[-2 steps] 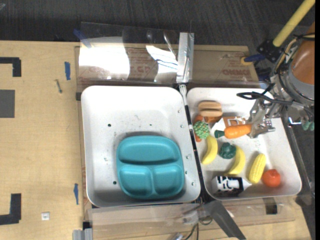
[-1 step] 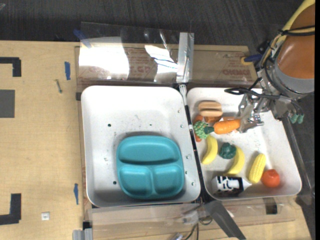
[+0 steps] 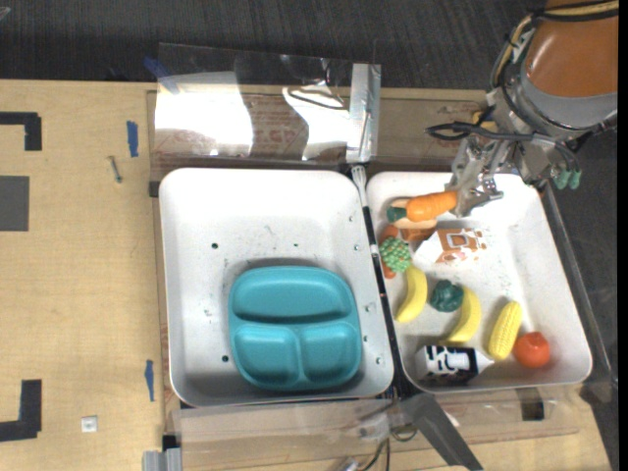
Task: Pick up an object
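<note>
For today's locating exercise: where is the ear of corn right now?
In the camera view the ear of corn lies in the right bin, toward its near right corner, between a banana on its left and the red tomato on its right.

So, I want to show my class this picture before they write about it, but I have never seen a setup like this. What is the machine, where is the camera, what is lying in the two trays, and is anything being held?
The camera hangs above a bench and looks down at a slant. The grey and orange shape at the top right is a robot arm, reaching in from that side. At its end is a pincer, and a toy carrot sits right at its tip; whether it is gripped cannot be told from here. Two white bins lie side by side. The left bin holds a teal divided tray. The right bin holds toy food: two bananas, an ear of corn, a tomato and green grapes.
</note>
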